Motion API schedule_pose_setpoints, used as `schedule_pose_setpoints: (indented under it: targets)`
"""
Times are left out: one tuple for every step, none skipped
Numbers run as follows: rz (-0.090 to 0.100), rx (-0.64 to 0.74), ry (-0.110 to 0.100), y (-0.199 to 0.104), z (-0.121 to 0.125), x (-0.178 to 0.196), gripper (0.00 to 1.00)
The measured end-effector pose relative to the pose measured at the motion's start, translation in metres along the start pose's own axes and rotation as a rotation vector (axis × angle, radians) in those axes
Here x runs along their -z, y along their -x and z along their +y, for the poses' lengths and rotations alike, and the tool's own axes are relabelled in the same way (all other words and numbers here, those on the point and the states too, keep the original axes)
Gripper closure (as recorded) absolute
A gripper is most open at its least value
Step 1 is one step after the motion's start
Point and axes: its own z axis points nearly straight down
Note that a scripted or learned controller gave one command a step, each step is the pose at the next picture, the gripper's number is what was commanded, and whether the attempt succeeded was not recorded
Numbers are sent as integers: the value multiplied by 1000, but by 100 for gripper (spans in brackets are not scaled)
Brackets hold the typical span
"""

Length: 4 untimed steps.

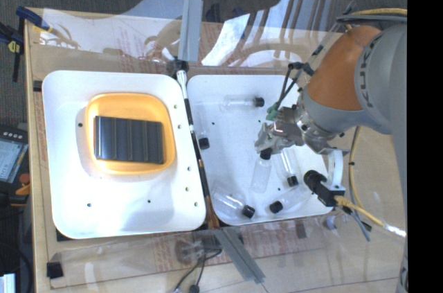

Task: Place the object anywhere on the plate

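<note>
the arm [360, 84] reaches in from the right, its orange band over the right bin's [228, 146] far right corner, and the wrist bends down and leftward into that bin. the gripper [268, 140] sits low over the bin floor, near its middle right. whether the jaws are open or closed i cannot tell; the metal parts blur together there.

clear vials with black caps lie scattered in the right bin. one vial [242, 102] lies near the back, one [261, 174] lies just below the gripper and seems to touch it, another [233, 205] rests at the front edge. a loose black cap [203, 143] sits by the left wall.

the yellow plate [128, 108] is in the left bin [69, 201], well apart from the gripper, with a dark ribbed block [130, 139] on it. the bins' shared wall stands between the vials and the plate. cables [360, 212] trail off the bench [97, 42] at the right.
</note>
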Motion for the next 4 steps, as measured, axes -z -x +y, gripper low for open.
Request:
schedule_pose_setpoints:
  targets:
    - [1,231,-2,-75,-11,-16,100]
    - [-2,387,0,-121,32,-16,100]
    - [-1,558,0,-221,58,-16,100]
    - [0,558,0,-221,58,-15,0]
